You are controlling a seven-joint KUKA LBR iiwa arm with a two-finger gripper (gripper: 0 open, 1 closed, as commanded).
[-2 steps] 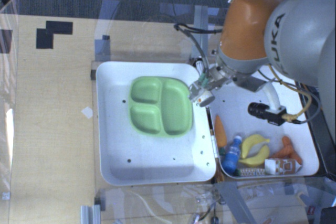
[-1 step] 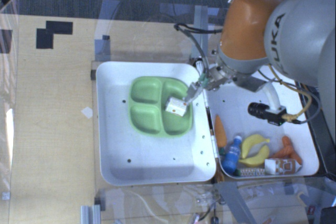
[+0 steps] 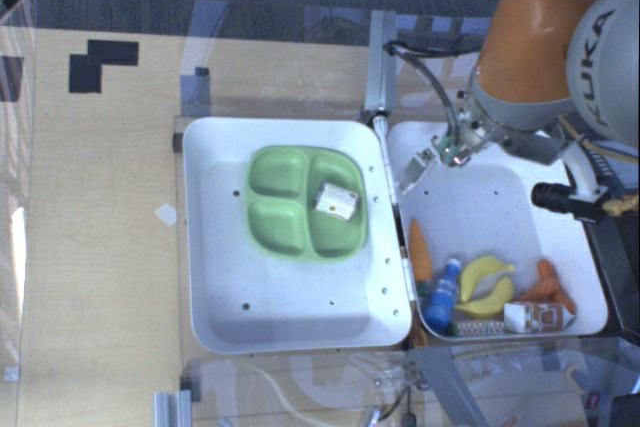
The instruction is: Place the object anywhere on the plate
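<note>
Camera view: small white object [image 3: 337, 203] rests on green plate [image 3: 275, 215], left of the tool [image 3: 452, 153]; grip state unreadable.

A small white box [image 3: 337, 202] with faint printing lies tilted on the green divided plate [image 3: 275, 215], resting across the upper right compartment near the central ridge. The plate sits flat in the left white bin [image 3: 215, 315], toward its upper middle.
</note>
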